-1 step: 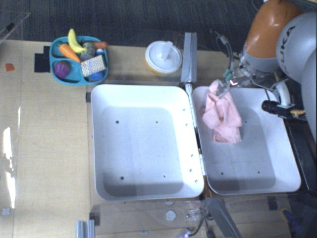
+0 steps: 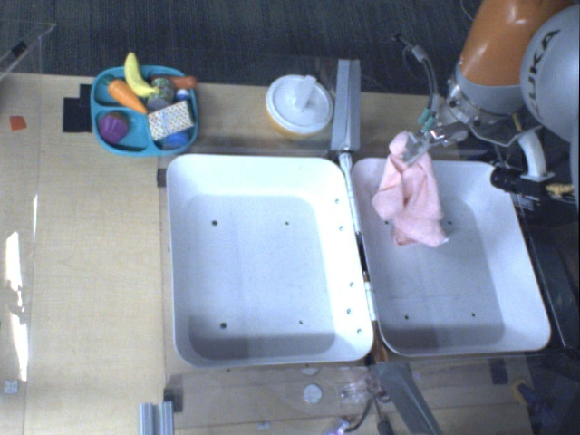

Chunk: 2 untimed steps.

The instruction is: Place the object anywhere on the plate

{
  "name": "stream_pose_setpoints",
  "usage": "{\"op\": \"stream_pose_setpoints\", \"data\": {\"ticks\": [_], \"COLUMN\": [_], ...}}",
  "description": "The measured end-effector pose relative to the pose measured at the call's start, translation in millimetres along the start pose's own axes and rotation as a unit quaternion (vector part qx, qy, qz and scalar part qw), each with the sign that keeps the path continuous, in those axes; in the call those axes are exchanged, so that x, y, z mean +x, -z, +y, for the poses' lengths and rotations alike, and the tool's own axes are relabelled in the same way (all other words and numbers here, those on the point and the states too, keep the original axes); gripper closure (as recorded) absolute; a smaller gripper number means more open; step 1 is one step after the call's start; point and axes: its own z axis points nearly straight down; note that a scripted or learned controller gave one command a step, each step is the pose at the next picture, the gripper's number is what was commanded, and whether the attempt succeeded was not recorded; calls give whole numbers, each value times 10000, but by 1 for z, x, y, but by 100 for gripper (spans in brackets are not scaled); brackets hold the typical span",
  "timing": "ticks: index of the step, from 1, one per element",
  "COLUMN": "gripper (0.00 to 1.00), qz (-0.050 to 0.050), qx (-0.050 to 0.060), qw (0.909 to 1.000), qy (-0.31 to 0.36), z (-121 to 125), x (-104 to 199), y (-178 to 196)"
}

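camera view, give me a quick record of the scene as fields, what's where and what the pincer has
pincer: over the right bin's far left corner, shut on the pink cloth
pink cloth: hangs from the pincer, draping down over the right bin
left bin: white, beside the right bin
plate: blue, divided, holding toy food, on the bench beyond the left bin
white lidded bowl: on the bench, right of the plate

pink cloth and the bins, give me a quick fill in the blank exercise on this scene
1. The pink cloth hangs from the gripper over the ____ bin in the camera view.
2. The blue divided tray holds a yellow toy ____.
3. The white lidded container stands beyond the ____ bin.
4. The band on the arm is ____.

Missing words: right; banana; left; orange
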Motion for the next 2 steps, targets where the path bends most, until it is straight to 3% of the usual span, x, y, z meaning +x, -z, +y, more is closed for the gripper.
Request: {"op": "stream_pose_setpoints", "data": {"ticks": [1, 2], "gripper": [100, 100], "qz": [8, 11], "qx": [-5, -9], "qw": [9795, 9193], "qy": [2013, 3936], "z": [3, -7], "x": [58, 110], "y": [9, 5]}}
